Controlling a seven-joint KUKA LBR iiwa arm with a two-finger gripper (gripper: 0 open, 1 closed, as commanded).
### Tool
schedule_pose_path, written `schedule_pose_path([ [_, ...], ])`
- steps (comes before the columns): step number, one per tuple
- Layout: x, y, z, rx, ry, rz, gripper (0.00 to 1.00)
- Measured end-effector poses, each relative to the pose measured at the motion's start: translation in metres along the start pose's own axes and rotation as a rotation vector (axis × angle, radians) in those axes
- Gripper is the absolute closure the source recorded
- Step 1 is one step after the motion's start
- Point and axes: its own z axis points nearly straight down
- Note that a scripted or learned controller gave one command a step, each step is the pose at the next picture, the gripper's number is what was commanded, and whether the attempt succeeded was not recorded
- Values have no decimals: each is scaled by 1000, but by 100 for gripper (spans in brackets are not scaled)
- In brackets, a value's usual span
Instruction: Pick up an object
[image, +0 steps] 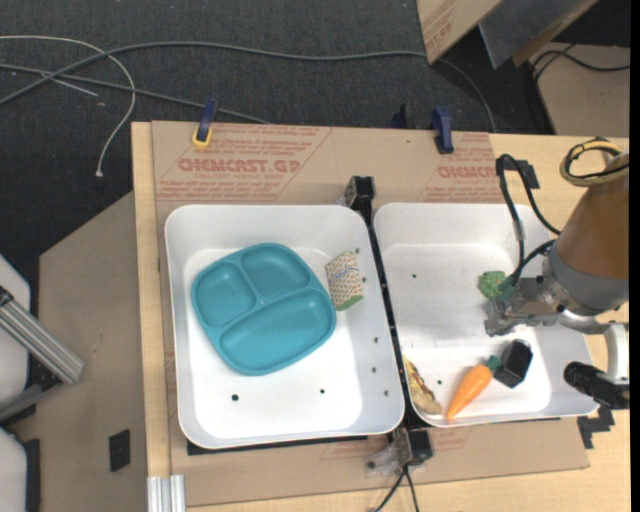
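Note:
The right bin (440, 250) holds a small green leafy toy (491, 284) near its right side, an orange carrot (468, 390) by the front wall, a black block (515, 363) next to the carrot, and a yellowish scrap (420, 385) in the front left corner. My gripper (508, 314) is low in this bin, just in front of the green toy and above the black block. The grey wrist behind it covers part of the bin's right wall. I see nothing held in the gripper.
The left bin (190, 380) holds a blue divided plate (263, 307) and a small patterned cup (345, 279) lying at the plate's right edge. A black cable (512, 200) loops over the right bin's back corner. Blue clamps (441, 130) grip the cardboard at the back.

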Motion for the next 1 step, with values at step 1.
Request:
schedule_pose_path([
  [1, -5, -7, -58, -4, -1, 0, 100],
])
